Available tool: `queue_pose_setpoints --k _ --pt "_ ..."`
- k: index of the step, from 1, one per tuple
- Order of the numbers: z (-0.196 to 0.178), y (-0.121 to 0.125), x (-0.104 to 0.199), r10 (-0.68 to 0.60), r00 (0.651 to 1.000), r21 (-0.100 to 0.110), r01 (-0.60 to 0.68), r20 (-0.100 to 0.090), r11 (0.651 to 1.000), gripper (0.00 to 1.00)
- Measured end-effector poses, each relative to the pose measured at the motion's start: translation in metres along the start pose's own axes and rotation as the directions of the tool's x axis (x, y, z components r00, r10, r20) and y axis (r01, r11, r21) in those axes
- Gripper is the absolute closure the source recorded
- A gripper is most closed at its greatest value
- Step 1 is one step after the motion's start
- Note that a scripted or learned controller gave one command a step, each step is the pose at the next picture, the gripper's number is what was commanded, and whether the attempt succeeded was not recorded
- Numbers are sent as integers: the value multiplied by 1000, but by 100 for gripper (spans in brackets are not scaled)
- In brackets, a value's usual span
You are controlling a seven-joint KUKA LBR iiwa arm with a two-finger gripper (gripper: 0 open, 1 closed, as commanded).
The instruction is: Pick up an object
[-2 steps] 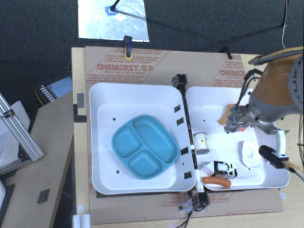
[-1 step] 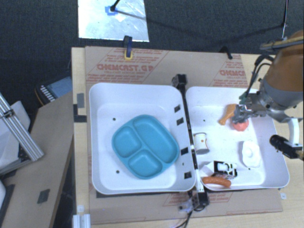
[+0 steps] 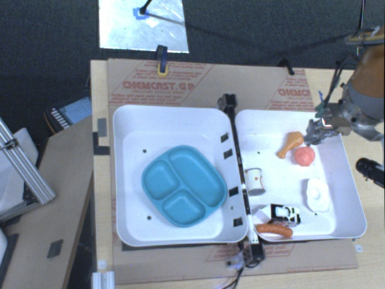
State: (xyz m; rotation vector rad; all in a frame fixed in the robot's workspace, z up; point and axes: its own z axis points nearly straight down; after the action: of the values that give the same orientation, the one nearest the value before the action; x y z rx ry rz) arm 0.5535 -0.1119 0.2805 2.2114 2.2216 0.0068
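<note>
Two-finger gripper (image 3: 315, 132) low over the right-hand shallow white bin (image 3: 346, 161), near its far right corner; impossible to tell whether anything sits in its grasp. Just beside it: orange plastic drumstick-shaped toy (image 3: 291, 143), touching or nearly touching a round pink ball (image 3: 304, 156). Likely risk: nudging the ball aside, or closing on both toys together.

the arm (image 3: 368, 98) is grey with a broad orange band (image 3: 370, 72) above the wrist. a thin dark cable runs beside it. the gripper (image 3: 315, 131) is small, dark metal.
</note>
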Motion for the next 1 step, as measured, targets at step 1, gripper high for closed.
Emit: queue_pose_setpoints --k 1 --pt "21 2 53 -5 1000 6 5 -3 1000 100"
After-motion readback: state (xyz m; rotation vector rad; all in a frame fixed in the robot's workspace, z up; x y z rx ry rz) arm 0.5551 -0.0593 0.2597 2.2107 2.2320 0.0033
